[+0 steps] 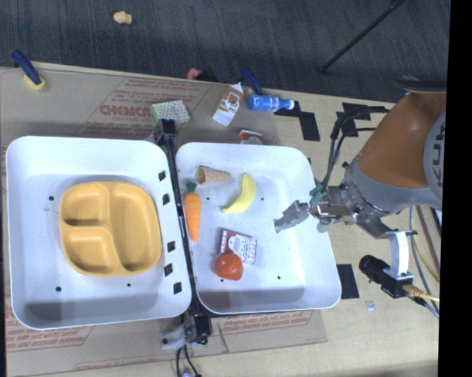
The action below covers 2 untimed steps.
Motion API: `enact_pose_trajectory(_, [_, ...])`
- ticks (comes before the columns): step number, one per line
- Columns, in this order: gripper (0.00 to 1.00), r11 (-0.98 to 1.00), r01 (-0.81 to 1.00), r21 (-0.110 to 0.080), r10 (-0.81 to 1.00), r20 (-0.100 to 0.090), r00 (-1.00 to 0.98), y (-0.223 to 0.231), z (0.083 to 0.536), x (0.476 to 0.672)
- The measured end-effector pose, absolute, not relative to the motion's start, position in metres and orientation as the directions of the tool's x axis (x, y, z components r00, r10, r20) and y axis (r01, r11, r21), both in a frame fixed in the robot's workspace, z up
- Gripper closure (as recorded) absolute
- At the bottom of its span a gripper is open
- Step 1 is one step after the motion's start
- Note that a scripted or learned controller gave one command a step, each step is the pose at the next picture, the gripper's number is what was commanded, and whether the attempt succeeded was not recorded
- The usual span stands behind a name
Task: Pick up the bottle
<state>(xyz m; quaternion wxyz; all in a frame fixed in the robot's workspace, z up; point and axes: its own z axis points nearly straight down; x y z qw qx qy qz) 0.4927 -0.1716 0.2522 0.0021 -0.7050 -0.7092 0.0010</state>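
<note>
The gripper [291, 217] hangs over the right bin [318, 260] – whether it is apart or together I cannot tell – while the blue bottle [268, 104] lies on the table [347, 335] beyond that bin, so the reach seems unstarted and calls for a move outward.

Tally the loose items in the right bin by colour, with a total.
Orange: 1, carrot
Yellow: 1, banana
Red: 1, tomato-like fruit
Tan: 1, cone
Purple and white: 1, small carton
Total: 5
</note>
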Motion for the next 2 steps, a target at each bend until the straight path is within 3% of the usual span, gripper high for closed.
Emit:
enact_pose_trajectory(1, [1.00,0.011,1.000,-0.007,1.000,0.002,-0.011,-0.171,0.262,0.493])
enact_pose_trajectory(2, [1.00,-0.163,0.987,-0.005,0.987,0.001,0.163,-0.211,0.247,0.476])
